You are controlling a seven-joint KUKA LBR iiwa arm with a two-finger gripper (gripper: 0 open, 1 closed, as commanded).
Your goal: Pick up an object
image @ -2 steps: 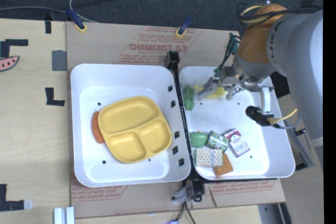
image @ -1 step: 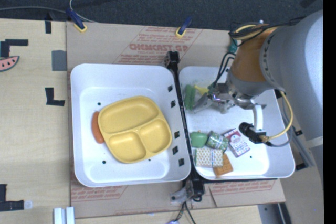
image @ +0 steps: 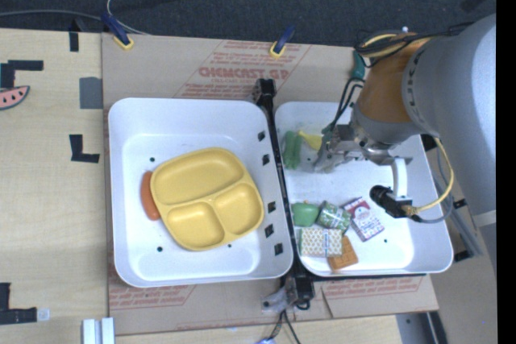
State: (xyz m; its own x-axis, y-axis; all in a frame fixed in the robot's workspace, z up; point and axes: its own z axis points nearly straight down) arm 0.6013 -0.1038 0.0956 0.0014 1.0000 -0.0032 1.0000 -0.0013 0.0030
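In the right bin (image: 403, 258) my gripper (image: 326, 155) reaches down near the bin's upper left part, beside a green object (image: 291, 149) and a small yellow piece (image: 311, 140). The wrist hides the fingertips. Lower in the same bin lies a cluster of small items: a green lump (image: 305, 213), a green patterned packet (image: 331, 216), a red-and-white packet (image: 364, 220), a pale checked packet (image: 317, 241) and an orange piece (image: 344, 255).
The left bin (image: 133, 173) holds a yellow divided plate (image: 206, 197) with an orange-red object (image: 149, 196) tucked at its left edge. A black clip divider (image: 272, 165) runs between the bins. The arm's grey body (image: 451, 117) fills the right side above the right bin.
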